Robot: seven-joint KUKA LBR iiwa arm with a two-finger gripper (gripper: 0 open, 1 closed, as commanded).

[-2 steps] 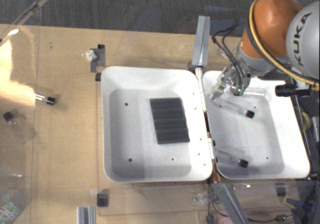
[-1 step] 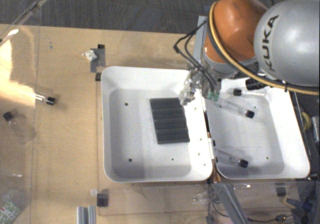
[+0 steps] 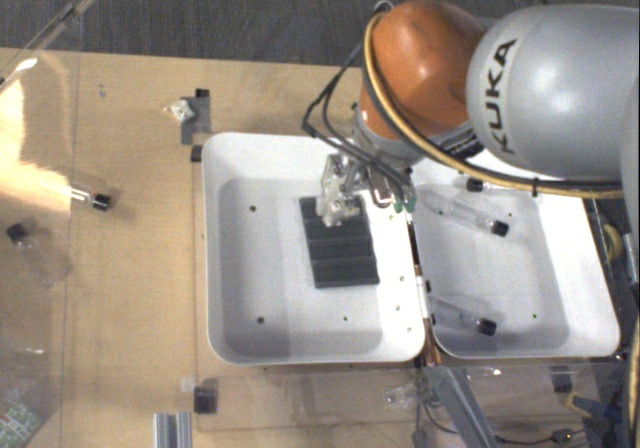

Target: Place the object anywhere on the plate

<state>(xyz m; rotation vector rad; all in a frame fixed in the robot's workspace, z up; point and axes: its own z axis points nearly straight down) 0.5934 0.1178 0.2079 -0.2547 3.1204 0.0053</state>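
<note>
A dark ribbed rectangular plate [image 3: 343,247] lies flat in the left bin [image 3: 232,276], right of the bin's middle. My gripper [image 3: 336,202] hangs over the plate's far end, pointing down from the orange-banded wrist [image 3: 425,61]. Whether anything is between its tips is unclear from here. A clear tube with a black cap [image 3: 476,217] lies in the right bin [image 3: 580,286] near its far left corner. A second clear tube with a black cap [image 3: 464,317] lies near that bin's front left.
The big grey arm link [image 3: 560,86] covers the far part of the right bin. Black cables [image 3: 335,101] loop off the wrist over the left bin's far wall. On the wooden bench to the left lie two more small capped tubes [image 3: 88,198], [image 3: 22,239].
</note>
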